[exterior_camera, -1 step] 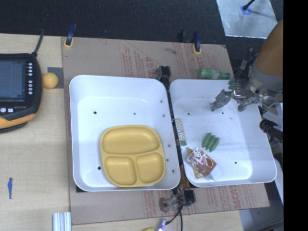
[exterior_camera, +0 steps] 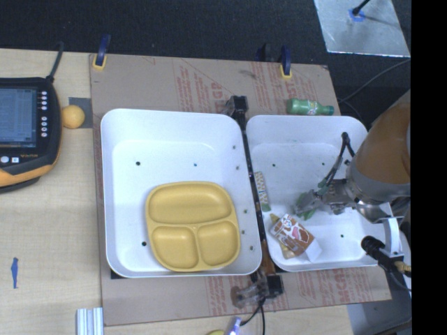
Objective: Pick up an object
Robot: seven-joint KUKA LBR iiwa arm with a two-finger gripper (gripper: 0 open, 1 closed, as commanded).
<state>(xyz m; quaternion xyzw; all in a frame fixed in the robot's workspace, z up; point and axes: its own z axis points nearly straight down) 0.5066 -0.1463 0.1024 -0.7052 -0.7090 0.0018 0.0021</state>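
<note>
My gripper (exterior_camera: 316, 202) is low in the right bin (exterior_camera: 293, 135), reaching in from the right below the arm's orange band (exterior_camera: 388, 145). A small green object (exterior_camera: 304, 202) lies at the gripper's tip, touching or very close to it. Whether it is held is too small to tell. A brown and white snack packet (exterior_camera: 293, 236) lies just in front of the gripper, near the bin's front wall. A narrow patterned bar (exterior_camera: 261, 190) rests along the right bin's left wall. In the left bin (exterior_camera: 167, 128) sits a yellow divided plate (exterior_camera: 193, 225).
A green bottle (exterior_camera: 311, 107) lies on the cardboard behind the right bin. A yellow ball (exterior_camera: 72, 116) and a black control pendant (exterior_camera: 24, 131) rest on the bench at the far left. Clamps hold the cardboard's back edge.
</note>
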